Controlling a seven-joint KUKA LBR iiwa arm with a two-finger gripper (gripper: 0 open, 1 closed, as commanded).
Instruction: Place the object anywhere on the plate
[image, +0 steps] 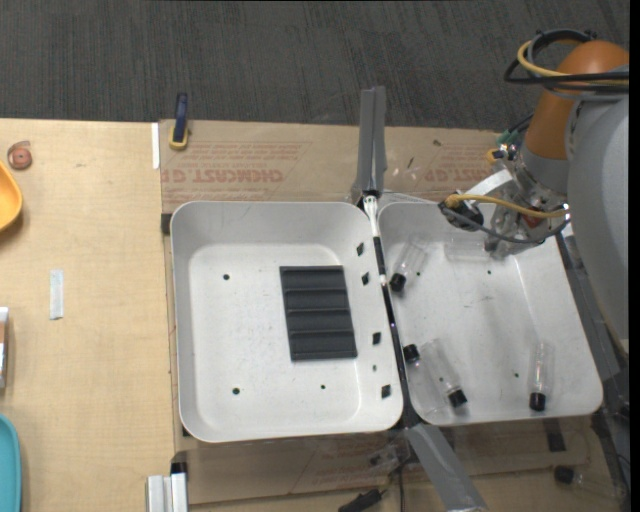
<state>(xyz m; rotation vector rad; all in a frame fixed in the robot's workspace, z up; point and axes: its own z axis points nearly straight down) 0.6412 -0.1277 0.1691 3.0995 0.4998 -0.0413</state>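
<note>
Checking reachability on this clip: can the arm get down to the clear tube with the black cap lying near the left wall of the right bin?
Probably yes. The tube lies alone on the bin floor, with open floor between it and the gripper, which hangs over the same right bin.

Tan wooden bench (90, 400) — two shallow white bins side by side, left bin (200, 400) and right bin (500, 410)
</note>
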